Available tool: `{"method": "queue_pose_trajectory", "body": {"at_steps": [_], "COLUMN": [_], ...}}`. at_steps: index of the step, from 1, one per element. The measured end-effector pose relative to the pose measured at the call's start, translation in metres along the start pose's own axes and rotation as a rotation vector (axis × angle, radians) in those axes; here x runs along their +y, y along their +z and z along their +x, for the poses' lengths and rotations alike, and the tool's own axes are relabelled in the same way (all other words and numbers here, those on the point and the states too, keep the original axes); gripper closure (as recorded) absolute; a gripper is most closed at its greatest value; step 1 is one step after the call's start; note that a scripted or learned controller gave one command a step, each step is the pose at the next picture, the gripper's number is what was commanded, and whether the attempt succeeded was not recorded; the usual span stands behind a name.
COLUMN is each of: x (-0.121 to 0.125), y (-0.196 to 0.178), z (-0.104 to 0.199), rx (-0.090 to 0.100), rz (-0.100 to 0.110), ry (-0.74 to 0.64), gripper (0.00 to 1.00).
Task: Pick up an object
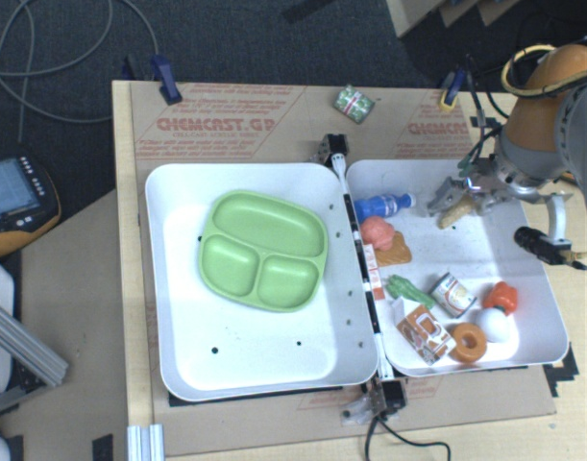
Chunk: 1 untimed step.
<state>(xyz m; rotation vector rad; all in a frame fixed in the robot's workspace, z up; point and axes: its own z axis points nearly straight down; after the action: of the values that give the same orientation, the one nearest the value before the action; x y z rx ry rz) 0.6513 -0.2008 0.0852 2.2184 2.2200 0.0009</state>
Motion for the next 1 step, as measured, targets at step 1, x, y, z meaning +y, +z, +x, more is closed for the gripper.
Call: {"method": "queue_pose_trajectory", "body": {"at_steps": [1], "x": [0.001], "y": [-0.0107], "z": [0.0003], "rx": [-0.002], "rz": [-0.004], "ry": [-0.001], "gripper": [1.0]}}
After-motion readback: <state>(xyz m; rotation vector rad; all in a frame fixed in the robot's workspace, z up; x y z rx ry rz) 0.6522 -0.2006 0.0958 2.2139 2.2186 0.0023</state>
